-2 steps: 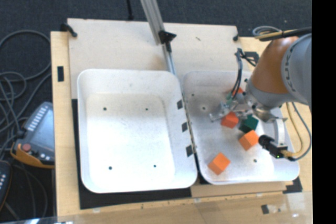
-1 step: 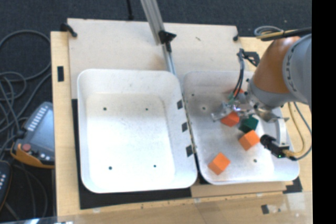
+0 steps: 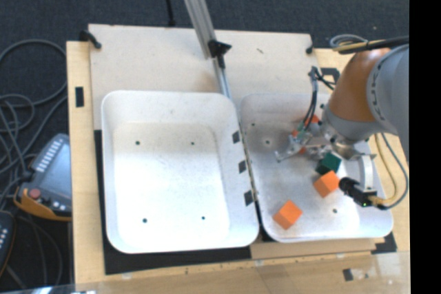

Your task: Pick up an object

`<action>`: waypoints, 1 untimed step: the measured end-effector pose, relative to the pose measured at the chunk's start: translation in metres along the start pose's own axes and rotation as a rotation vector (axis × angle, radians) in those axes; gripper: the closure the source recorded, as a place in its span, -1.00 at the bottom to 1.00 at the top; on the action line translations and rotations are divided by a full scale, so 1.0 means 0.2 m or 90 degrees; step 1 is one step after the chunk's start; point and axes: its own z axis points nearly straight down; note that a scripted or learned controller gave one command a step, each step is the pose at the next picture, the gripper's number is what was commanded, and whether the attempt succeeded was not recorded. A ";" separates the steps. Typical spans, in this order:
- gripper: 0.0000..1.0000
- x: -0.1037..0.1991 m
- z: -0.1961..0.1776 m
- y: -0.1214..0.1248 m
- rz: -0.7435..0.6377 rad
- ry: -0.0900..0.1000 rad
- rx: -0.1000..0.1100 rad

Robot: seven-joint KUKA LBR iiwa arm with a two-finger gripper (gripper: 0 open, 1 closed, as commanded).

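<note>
— Dark carpet surrounds a pale wooden bench [image 3: 165, 51]; cables trail at its left. What stands on it?

— Two shallow white plastic bins, rounded at the corners. Left bin [image 3: 172, 113], right bin [image 3: 265, 117].

— Contents?

— Right bin: two orange cubes, one [image 3: 287, 214] near the front wall, another [image 3: 327, 183] just beside a dark green block [image 3: 330, 162].

— And the arm?

— Gripper [image 3: 298, 142] sits low over the right bin, left of the green block. Whether its jaws are wide or closed, I cannot tell.

Grey arm [image 3: 372, 93] reaching from right, end effector [image 3: 298, 144] lowered
</note>
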 end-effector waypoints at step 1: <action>-1.00 -0.02 0.06 0.29 -0.002 0.002 0.004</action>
